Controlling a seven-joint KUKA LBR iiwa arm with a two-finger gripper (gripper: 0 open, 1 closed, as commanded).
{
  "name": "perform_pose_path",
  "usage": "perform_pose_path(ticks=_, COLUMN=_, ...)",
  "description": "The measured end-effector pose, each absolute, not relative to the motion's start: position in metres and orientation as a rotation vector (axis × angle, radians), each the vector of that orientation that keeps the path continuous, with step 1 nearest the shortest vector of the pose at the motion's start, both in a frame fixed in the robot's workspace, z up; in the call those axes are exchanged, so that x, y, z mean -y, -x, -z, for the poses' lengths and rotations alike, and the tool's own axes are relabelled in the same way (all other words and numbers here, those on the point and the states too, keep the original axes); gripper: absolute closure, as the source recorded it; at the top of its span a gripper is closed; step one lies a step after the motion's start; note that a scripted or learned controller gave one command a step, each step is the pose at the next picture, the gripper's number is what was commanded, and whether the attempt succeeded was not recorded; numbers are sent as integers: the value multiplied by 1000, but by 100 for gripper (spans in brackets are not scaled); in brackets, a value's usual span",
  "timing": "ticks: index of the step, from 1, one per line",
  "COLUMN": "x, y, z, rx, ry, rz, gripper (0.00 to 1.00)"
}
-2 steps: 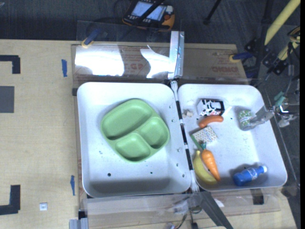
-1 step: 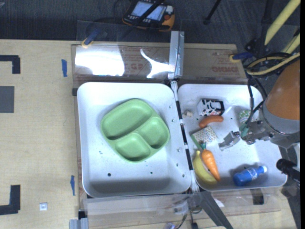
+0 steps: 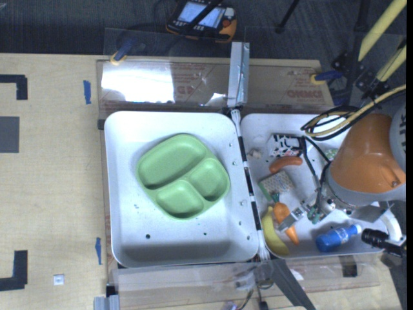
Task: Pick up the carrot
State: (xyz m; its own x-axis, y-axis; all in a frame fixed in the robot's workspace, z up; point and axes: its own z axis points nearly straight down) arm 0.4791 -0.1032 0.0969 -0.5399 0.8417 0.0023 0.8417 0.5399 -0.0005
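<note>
The carrot [image 3: 284,221] is a small orange piece lying near the front left corner of the right bin [image 3: 369,255], next to a yellow banana [image 3: 271,236]. My gripper [image 3: 302,214] reaches down from the orange-banded arm [image 3: 366,160] and sits right at the carrot's right side, low in the bin. Part of the gripper crosses over the carrot, so its middle is partly hidden. Whether the carrot is actually in my grasp cannot be made out.
The left bin [image 3: 122,141] holds a green divided plate [image 3: 182,175]. The right bin also holds a blue bottle [image 3: 336,237], a reddish sausage [image 3: 286,163], a checkered packet [image 3: 276,185] and a black-and-white item [image 3: 284,145]. Cables [image 3: 329,124] hang over the bin's back.
</note>
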Motion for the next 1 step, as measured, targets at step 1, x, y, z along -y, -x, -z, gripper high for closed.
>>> perform_pose_path(ticks=1, x=103, y=-480, z=-106, rx=2756, ry=1510, rz=4, gripper=100)
